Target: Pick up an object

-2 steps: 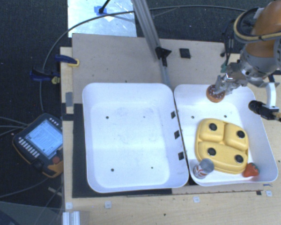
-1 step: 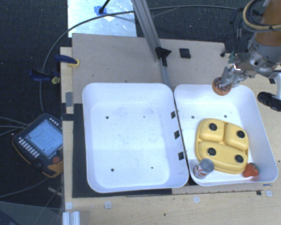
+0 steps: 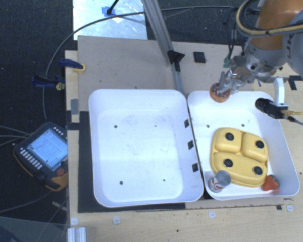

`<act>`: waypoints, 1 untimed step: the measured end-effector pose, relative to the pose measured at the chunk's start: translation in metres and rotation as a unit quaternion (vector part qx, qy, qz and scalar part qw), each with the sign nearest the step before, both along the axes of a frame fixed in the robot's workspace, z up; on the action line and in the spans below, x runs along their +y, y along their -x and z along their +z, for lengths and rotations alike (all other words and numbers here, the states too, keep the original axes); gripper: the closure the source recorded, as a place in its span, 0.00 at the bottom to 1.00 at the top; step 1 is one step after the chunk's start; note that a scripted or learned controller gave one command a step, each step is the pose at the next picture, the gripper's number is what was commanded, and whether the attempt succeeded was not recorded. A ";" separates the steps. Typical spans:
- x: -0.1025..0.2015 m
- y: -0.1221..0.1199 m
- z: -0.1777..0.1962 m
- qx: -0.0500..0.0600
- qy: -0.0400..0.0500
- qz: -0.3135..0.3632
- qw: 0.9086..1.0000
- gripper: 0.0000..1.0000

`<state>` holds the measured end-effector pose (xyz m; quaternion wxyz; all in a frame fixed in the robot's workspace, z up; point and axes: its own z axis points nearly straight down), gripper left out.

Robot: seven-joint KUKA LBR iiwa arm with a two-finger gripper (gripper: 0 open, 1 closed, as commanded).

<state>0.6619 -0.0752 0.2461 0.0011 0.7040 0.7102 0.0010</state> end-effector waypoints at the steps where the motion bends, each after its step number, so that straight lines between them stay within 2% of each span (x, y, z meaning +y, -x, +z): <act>1: 0.047 0.011 -0.001 0.001 0.000 0.000 1.000 1.00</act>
